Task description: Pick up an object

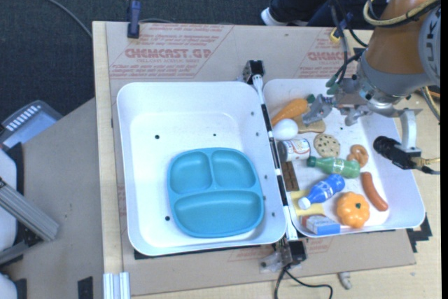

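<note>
Camera view: two white bins side by side on a cardboard-covered surface (pixel 210 45). Left bin (pixel 140 115) carries a blue sectioned plate (pixel 213 191), lying flat toward the near edge. It sits apart from the toys, so my guess is it's a drop target or just a spare item.

Right bin (pixel 409 199) holds the pick candidates, all loose and scattered, lying however they landed: carrot (pixel 290 110), white egg (pixel 285 129), small labelled can (pixel 297 148), cookie (pixel 326 145), green bottle (pixel 337 166), blue bottle (pixel 325 189), orange pumpkin (pixel 351 209), sausage (pixel 374 191), a small brown pastry-like piece (pixel 359 154), and a blue-grey block (pixel 322 225) at the near wall. The clutter looks deliberate, a random-grasp test set.

Gripper (pixel 329 103) hangs low over the far part of the right bin, just beside the carrot and above the cookie. Arm comes in from the right, orange band above the wrist. The fingers appear spread, with nothing between them, so no object is held yet. Nearest candidates by my read: carrot or cookie. Egg and can are close enough to get bumped.

Writing: the cardboard is printed in red "CHEMCAST GP" plus smaller lines too fine to read, repeated partly at the right. The can label has red marks, illegible.
</note>
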You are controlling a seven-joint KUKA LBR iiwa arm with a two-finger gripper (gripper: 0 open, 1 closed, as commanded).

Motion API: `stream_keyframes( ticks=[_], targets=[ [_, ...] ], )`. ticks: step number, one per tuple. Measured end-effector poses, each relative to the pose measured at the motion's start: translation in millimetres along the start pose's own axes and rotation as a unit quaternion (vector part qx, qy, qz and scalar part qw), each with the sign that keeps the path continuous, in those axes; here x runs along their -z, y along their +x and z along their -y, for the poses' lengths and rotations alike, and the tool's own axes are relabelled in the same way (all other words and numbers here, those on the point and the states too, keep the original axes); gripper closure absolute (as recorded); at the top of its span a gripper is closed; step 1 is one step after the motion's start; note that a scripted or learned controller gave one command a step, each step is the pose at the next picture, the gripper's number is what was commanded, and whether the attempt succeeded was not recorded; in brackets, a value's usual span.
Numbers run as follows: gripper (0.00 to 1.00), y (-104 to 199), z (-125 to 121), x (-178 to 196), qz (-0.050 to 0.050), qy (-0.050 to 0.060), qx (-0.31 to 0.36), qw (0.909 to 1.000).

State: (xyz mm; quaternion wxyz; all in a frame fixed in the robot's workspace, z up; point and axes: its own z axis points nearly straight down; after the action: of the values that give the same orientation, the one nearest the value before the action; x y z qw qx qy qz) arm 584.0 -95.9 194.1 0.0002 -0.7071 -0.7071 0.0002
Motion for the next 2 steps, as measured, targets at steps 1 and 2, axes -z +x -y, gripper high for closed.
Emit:
stream_keyframes(
  ticks=[1, 2],
  targets=[
    [0.0, -15.1, 39.0, -95.1, 0.0, -0.001, 0.0, 1.0],
    [0.0, -10.2, 71.6, -110.0, 0.0, 0.001, 0.0, 1.0]
  ],
)
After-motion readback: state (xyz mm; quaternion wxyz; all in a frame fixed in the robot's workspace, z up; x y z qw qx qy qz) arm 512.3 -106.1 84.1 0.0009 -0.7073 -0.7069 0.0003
